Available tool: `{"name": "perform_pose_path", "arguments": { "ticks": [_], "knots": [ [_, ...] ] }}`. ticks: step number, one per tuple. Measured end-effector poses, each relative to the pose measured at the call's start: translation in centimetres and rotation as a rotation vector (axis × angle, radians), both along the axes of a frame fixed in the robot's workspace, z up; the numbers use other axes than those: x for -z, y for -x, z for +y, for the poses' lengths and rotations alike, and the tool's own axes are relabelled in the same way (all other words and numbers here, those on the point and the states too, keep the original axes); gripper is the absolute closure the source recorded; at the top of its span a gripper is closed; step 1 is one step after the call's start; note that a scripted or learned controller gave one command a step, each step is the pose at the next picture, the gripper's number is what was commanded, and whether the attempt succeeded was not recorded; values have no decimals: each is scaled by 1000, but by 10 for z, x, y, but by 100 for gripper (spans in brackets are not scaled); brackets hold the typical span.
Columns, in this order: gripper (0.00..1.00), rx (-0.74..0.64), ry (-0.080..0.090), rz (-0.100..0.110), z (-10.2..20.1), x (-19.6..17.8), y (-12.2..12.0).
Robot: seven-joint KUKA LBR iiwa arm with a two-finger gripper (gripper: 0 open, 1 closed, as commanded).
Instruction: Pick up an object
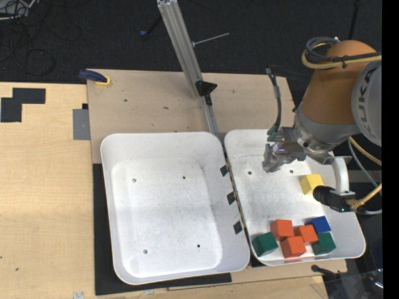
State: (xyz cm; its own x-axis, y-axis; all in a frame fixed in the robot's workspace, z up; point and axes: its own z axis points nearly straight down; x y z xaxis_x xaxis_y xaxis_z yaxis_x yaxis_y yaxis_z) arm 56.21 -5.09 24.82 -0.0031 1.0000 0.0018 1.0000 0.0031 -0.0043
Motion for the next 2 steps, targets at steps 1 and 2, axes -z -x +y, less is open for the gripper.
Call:
{"name": "perform_pose_path", "arguments": {
  "ticks": [1, 2],
  "knots": [
    [100, -1, 0, -2, 50, -5, -6],
    [100, 0, 0, 1, 96, 11, -11]
  ]
}}
